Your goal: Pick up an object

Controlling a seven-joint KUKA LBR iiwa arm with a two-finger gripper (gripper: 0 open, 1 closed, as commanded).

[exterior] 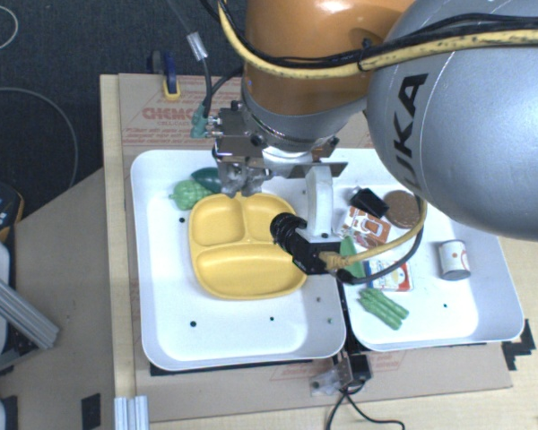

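The pincer [239, 176] hangs low over the left bin [148, 267] near the middle of its far edge, right at the far rim of a yellow divided plate [242, 245]. Whether it is released or clenched I cannot tell, and nothing can be seen grasped in it. Just to its left, a green leafy toy [192, 193] lies against the plate's far-left rim, close to the bin's far-left corner. The plate fills the middle of this bin and reaches almost to its right edge. The strip along the near edge and the near-left corner are bare white floor.

In the right bin [493, 316], a red-and-white packet [370, 228] and a brown disc [403, 208] sit towards the far edge. A white cylinder [451, 259] stands apart near the right edge, and a green pod [383, 308] lies near the near-left corner. Both bins rest on the desk [117, 240].
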